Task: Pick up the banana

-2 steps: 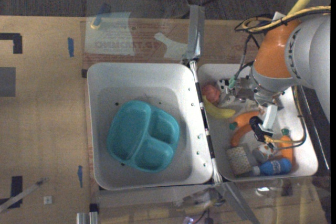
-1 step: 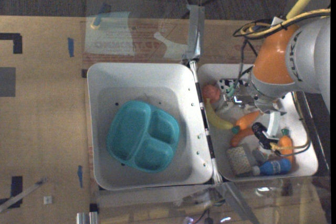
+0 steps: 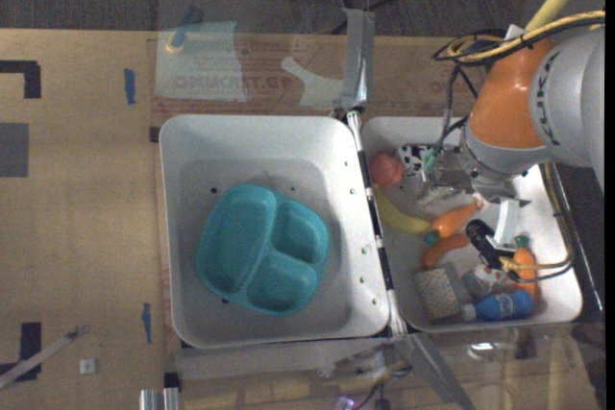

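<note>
Banana [image 3: 404,218] just left of end effector [image 3: 452,192]

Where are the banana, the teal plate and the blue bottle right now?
banana [image 3: 404,218]: camera view, middle of its yellow body.
teal plate [image 3: 231,250]: camera view, its large left compartment.
blue bottle [image 3: 504,305]: camera view, its blue body.

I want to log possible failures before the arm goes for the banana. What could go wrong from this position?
1. The banana lies close to the bin wall, so a finger may strike the wall.
2. An orange sausage-shaped toy lies right beside the banana, and a peach sits just above it. The gripper could pinch or push one of them instead.
3. The right bin is crowded, so a missed grasp could scatter things.
</note>
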`<state>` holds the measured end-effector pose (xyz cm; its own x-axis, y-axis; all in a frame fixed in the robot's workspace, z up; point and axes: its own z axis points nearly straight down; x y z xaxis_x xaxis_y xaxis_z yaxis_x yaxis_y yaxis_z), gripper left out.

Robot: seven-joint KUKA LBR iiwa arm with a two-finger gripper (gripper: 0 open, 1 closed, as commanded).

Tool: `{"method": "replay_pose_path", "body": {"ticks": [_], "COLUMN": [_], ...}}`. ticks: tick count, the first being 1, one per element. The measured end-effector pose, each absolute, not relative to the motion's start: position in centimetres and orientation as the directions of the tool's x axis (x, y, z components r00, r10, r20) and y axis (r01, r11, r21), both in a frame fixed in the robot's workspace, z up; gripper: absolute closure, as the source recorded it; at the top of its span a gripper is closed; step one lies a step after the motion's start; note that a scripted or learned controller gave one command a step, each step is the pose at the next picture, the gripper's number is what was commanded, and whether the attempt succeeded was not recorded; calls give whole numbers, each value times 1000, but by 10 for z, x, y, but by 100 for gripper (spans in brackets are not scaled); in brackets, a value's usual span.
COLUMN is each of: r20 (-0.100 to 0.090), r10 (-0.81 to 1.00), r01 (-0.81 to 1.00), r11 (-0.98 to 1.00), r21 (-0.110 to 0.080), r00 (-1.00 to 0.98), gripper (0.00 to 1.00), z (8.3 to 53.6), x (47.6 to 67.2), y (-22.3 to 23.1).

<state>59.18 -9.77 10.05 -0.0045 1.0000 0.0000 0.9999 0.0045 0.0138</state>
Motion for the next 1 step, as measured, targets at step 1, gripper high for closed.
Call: {"method": "replay_pose_path", "body": {"ticks": [1], "r20": [0], "r10": [1000], "r01": [1000], "r11": [4], "r21": [13], "r00": [-4], "gripper": [0], "z": [100], "x": [592], "y": [-98]}}
